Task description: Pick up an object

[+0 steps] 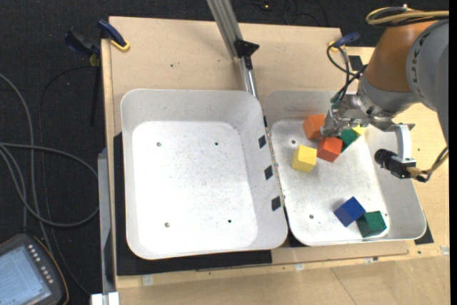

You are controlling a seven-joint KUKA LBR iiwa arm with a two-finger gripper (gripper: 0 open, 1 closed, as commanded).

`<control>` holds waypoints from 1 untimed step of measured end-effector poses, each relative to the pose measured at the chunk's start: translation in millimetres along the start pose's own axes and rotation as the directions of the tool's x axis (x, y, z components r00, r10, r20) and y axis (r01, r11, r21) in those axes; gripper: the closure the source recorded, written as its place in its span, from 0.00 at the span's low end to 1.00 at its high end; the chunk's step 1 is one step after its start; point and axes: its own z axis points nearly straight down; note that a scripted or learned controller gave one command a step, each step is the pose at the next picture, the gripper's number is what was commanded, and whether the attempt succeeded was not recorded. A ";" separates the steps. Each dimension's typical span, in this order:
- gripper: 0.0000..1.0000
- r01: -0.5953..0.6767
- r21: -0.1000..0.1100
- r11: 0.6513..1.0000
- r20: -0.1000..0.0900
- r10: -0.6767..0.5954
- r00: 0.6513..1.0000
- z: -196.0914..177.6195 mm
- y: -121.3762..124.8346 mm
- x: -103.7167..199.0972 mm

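Observation:
The right bin (400, 214) holds several blocks. An orange block (313, 127) lies near the bin's back, with an orange-red block (330, 148) just in front of it and a small green block (350, 137) to the right. A yellow block (305, 158) sits left of them. Near the front, a blue block (349, 211) touches a dark green block (372, 223). My gripper (335, 126) hangs low over the orange, orange-red and green cluster, reaching down from the arm (403, 68) at the right. The wrist hides its fingers.
The left bin (132, 153) lies beside the right one, their rims meeting at the middle. A slanted metal pole (218, 0) runs from the top down to the back edge of the bins. Cables hang from the wrist near the right bin's right rim.

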 end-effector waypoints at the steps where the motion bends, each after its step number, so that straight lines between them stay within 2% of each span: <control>1: 1.00 0.000 0.019 1.000 -0.007 0.001 1.000 -54.3 4.2 -10.9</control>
